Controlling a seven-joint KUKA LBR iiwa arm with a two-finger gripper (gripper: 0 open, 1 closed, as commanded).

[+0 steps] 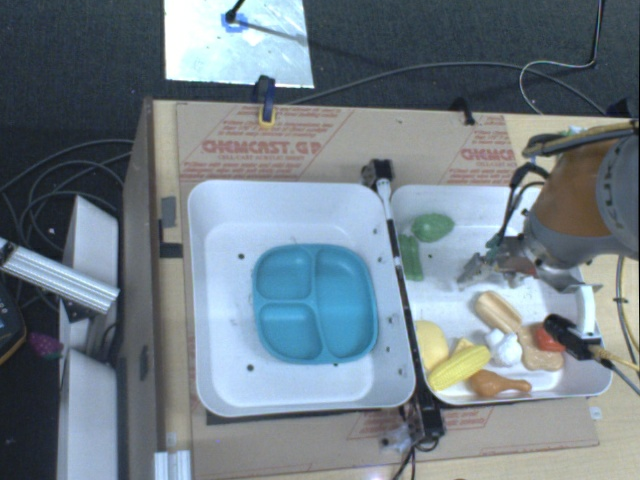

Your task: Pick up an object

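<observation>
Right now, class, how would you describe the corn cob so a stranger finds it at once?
Look in the right-hand white bin, along its near edge. The corn cob lies there between a pale yellow fruit and a brown drumstick; it alone is bright yellow and ridged.

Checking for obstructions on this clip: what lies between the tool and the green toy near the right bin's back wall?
Bare white bin floor separates the tool from the green toy in the camera view.

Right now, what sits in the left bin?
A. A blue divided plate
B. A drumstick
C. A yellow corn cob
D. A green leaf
A: the blue divided plate lies alone in the left bin; the food items sit in the right bin.
</observation>
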